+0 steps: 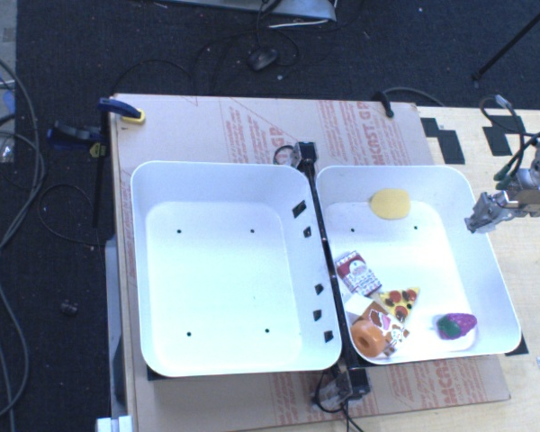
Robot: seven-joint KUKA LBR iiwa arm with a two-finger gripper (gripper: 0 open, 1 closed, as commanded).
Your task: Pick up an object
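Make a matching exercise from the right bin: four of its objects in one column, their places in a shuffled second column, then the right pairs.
Objects:
1. yellow disc
2. purple and green toy
3. orange ring
4. red and white packet

Places:
A. near corner by the divider
B. far end of the bin
C. near the divider, mid-bin
D. near corner on the arm's side

Pairs: 1-B, 2-D, 3-A, 4-C

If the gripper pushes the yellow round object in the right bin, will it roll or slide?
The yellow round object looks domed and smooth, so it may slide across the right bin floor rather than roll. It lies alone, apart from the other items, so nothing would likely block it.
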